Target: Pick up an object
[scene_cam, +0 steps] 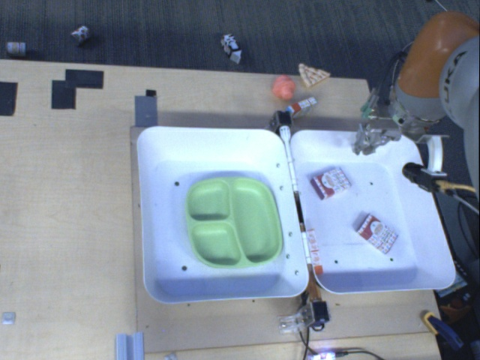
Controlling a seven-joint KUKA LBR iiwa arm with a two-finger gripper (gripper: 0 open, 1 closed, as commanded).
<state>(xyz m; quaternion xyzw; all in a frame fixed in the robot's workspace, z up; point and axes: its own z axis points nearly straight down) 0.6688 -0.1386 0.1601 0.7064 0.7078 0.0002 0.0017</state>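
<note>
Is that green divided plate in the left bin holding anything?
Empty. The green plate lies flat in the left bin, and all three compartments show bare green.

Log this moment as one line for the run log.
gripper: over right bin back edge | two cartons: lying in bin | green tray: left bin

Printing within my reach: none legible.
The two small red-and-white cartons [331, 183] and [376, 233] in the right bin [420, 276] carry printed faces, and a red-marked strip [312, 247] lies along the seam between bins, but all are too small to read.
</note>
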